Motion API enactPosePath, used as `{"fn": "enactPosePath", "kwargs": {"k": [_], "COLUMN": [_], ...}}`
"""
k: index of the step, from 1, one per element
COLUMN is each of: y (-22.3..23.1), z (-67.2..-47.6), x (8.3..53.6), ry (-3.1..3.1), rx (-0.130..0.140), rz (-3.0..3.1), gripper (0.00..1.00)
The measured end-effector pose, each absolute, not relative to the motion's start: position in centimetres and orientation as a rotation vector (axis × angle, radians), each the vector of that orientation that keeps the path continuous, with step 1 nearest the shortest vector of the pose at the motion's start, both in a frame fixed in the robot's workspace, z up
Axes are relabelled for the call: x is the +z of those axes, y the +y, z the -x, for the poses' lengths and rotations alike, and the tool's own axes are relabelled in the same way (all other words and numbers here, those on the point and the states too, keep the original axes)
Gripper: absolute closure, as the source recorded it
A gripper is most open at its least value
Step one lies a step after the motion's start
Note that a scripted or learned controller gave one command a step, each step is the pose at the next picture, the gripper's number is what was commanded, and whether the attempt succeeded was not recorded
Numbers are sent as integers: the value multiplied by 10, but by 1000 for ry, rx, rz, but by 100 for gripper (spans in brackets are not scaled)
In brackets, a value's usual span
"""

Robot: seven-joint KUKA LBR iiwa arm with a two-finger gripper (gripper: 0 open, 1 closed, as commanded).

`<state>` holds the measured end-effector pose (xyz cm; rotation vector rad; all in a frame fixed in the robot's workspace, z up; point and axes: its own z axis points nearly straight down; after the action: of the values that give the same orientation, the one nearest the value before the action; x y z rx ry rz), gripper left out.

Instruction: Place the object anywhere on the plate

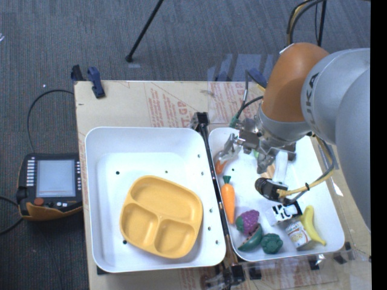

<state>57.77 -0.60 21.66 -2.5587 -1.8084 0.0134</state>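
Note:
A yellow plate (161, 215) with three compartments lies in the left white bin (100, 162). The right bin (326, 180) holds toy food: an orange carrot (227, 201) beside the divider, a purple grape bunch (247, 220), two green vegetables (261, 241) and a yellow banana (314, 225). My gripper (249, 153) hangs low over the back half of the right bin, just behind the carrot. A small orange piece (219, 167) shows at its left side. What is under the gripper is hidden by the wrist.
A small jar (297, 234) and a black-and-white tag (285, 211) lie near the banana. The black divider (211, 168) runs between the bins. The grey arm covers the right bin's back right corner. A pendant (53, 183) sits on the floor at left.

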Motion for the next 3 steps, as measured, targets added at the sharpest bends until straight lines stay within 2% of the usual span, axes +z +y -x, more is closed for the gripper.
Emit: {"fn": "enactPosePath", "kwargs": {"k": [3], "y": [-6], "z": [-578], "x": [217], "ry": [-1808], "rx": [13], "rz": [2559], "gripper": [0]}}
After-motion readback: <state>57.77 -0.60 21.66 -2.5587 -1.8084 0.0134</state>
